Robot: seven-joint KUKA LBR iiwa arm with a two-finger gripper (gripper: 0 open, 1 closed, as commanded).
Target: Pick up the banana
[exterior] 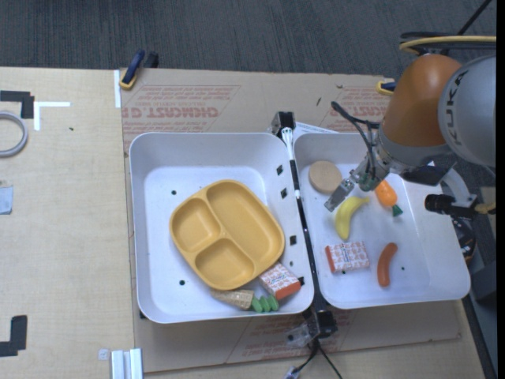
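Note:
The yellow banana (346, 218) lies in the right bin (430, 287), near its middle left, with its long axis running from upper right to lower left. My gripper (349, 191) hangs low over the banana's upper end, reaching in from the right under the orange-banded wrist. From this slant I cannot make out whether anything is clamped at the tip. The banana looks to be resting on the bin floor.
Around the banana lie a round tan biscuit (323, 176), an orange carrot (385, 193), a red sausage (385, 264) and a red-and-white packet (347, 256). The left bin (150, 212) holds a yellow divided plate (227, 234) and small food items at its front edge.

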